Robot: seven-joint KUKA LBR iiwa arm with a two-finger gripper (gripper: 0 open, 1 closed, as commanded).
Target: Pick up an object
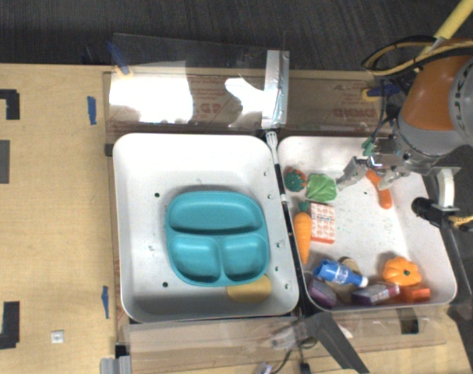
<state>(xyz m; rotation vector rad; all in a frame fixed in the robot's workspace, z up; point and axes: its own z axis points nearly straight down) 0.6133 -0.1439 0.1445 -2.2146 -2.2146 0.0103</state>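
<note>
My gripper (368, 179) hangs over the back of the right bin (423, 240) with its fingers spread open. A small orange stick-shaped piece (384, 194) lies just under the right finger; nothing is clamped. To the left of the gripper lie a green leafy piece (322, 187) and a small dark green ball (295, 181). Along the bin's left side are an orange carrot (302, 237) and a red-and-white packet (322, 223). At the front edge lie a blue bottle (337, 273), a purple piece (325, 293) and an orange pumpkin (400, 270).
The left bin (135, 209) holds a teal divided plate (217, 236) and a tan block (249, 289) at its front edge. A clear plastic panel (189, 92) stands behind the left bin. The grey arm with its orange band (431, 104) fills the back right.
</note>
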